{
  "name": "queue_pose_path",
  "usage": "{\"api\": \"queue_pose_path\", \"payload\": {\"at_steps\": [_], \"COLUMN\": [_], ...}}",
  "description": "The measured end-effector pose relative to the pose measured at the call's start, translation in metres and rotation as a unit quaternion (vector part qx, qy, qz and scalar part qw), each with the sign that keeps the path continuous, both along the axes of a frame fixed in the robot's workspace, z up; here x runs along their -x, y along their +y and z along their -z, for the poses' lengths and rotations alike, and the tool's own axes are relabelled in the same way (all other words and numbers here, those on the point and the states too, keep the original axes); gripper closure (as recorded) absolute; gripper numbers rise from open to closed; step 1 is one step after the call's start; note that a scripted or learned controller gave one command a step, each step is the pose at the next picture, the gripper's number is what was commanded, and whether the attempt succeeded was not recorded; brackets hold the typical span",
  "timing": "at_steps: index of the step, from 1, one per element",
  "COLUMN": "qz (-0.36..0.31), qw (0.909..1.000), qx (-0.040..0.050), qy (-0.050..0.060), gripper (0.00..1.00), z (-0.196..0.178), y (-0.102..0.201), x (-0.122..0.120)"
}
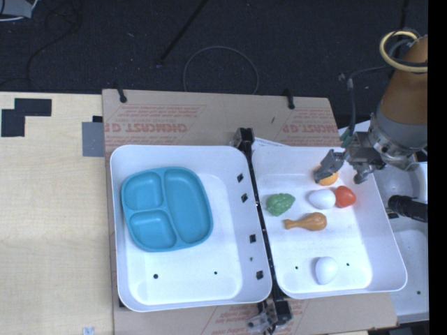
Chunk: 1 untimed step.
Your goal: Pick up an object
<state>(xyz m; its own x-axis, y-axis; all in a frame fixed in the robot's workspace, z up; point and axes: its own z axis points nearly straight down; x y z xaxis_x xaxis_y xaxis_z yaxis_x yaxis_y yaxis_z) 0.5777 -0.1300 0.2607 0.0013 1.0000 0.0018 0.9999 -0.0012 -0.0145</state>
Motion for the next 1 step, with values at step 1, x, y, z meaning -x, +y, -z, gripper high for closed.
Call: {"api": "queue_pose_path", "payload": {"at_steps": [1], "qz": [-0.001], "qw": [1.0000], "qx": [0.0010], "qy": [-0.007], "gripper": [0.00], "z": [-0.0071], "y": [-0.0001], "x": [-0.0020]}}
